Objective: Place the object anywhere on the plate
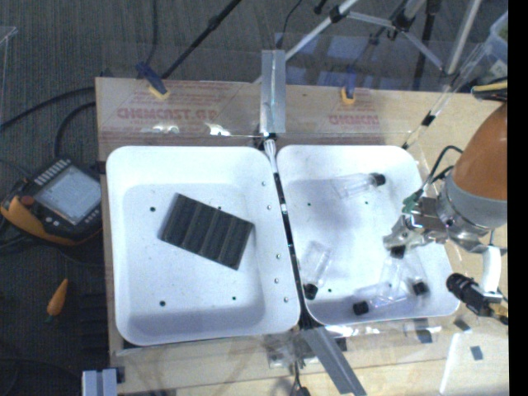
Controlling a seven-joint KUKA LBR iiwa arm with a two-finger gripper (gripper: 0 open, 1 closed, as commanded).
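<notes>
A dark ribbed rectangular plate (205, 230) lies tilted on the floor of the left bin (132, 172). Three clear tubes with black caps lie in the right bin (346, 155): one (355, 186) near the back, one (314, 266) by the left wall, and one (385, 290) near the front right. My gripper (399, 244) hangs over the right side of the right bin, just above and behind the front-right tube. Nothing shows held in it.
The metal divider (283, 213) runs between the two bins. The arm's orange band (493, 159) and wrist cables crowd the right bin's right edge. A pendant (62, 200) lies on the floor to the left, off the bench.
</notes>
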